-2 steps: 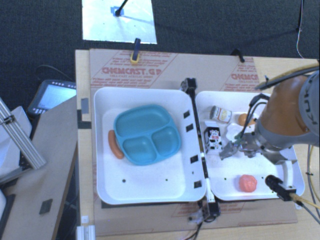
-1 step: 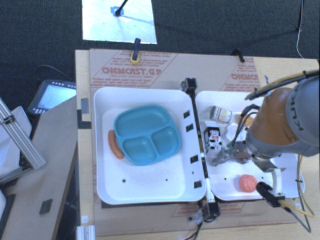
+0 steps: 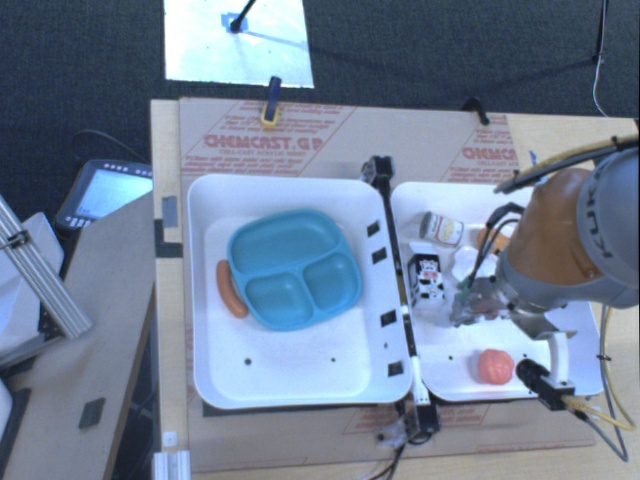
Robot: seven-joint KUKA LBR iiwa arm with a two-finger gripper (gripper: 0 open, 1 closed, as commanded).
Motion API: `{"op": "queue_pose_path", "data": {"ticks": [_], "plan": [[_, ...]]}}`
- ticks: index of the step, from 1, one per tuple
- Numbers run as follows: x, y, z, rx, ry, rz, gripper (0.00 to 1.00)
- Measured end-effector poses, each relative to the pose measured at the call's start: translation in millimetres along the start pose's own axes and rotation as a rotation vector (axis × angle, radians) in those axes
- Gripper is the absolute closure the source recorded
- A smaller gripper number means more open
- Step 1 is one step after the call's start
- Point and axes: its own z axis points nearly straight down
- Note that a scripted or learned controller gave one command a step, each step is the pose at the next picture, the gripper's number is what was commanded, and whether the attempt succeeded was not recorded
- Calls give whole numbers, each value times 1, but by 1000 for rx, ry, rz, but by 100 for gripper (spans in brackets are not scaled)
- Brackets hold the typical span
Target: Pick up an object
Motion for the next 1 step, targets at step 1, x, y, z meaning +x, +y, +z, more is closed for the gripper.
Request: {"op": "queue_pose_path", "data": {"ticks": [1], "plan": [[2, 6, -63, -5, -1, -3, 100]]}}
